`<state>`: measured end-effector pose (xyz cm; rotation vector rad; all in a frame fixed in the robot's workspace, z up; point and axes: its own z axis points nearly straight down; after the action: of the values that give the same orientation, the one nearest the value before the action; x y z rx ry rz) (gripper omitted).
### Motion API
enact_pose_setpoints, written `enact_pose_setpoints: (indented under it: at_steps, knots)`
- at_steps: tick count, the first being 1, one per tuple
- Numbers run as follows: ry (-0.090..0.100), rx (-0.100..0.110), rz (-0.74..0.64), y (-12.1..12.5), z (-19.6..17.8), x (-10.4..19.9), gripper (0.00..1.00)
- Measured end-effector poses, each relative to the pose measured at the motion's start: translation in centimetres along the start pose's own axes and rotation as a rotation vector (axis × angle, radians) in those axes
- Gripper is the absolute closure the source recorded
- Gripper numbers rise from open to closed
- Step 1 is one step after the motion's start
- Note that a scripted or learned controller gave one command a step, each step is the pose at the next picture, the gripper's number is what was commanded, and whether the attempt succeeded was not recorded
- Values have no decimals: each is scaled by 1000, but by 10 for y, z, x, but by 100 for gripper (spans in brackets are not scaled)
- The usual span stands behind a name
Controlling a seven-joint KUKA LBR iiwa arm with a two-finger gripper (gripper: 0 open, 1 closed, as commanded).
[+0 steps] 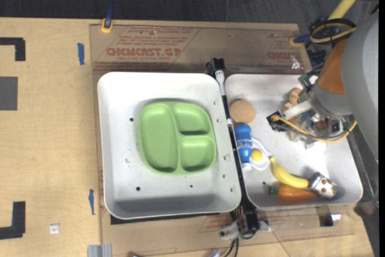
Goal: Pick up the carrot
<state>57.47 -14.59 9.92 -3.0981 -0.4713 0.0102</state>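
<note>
- Visually, the carrot (296, 192) was a short orange body with a dark green stub at its left end, lying roughly level along the near wall of the right bin (348, 156).
- It touched the yellow banana (287, 175), which curved just above it, and at its right end it met a small white object with coloured spots (323, 186).
- My gripper (304, 119) was located in the upper right part of the same bin, below the orange band of my wrist (334, 72), with yellow cabling looped around it.
- Whether my gripper was released or clenched could not be determined; the cabling and wrist body obscured it, and nothing was seen held.
- The carrot lay well apart from my gripper, toward the near edge of the bin and slightly left, with bare bin floor between.
- A round tan object (242, 111) and a blue bottle (243, 141) lay along the bin's left wall.
- The left bin (114, 147) carried a green divided plate (177, 136).
</note>
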Motion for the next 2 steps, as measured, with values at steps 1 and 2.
enact_pose_setpoints:
  at_steps: [1, 2]
  knots:
    - [-2, 0, 0, 0, 1, 0, 0]
    - [12, -11, 91, -18, 11, -32, 0]
